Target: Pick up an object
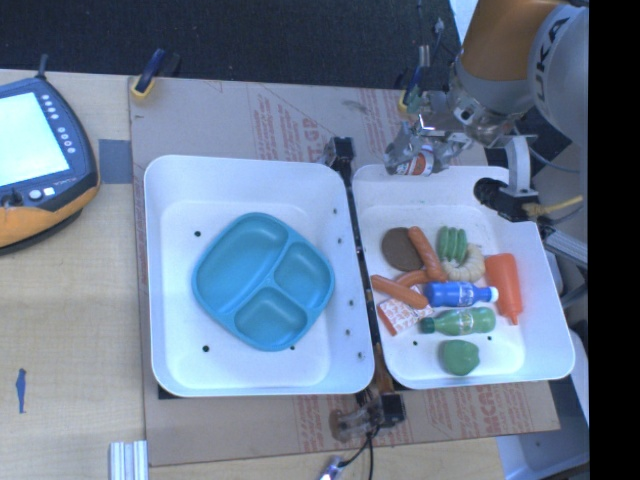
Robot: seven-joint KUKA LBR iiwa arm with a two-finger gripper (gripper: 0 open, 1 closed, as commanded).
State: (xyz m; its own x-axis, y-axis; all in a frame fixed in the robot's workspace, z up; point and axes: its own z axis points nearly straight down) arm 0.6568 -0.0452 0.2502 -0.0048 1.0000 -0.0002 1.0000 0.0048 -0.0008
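Pincer [418, 156] grips a small, indistinct red-white object [422, 165].

Both bins are white – the left bin [160, 268] carries a light blue sectioned plate [263, 281], the right bin [555, 353] a mixed heap. There lie a brown patty [401, 249], green pea pods [452, 242], an orange carrot [507, 285], a blue-and-white bottle [459, 294], a green bottle [460, 322] and a green lime [459, 357]. The arm [510, 28] is grey with an orange band – the bench [80, 348] pale wood.
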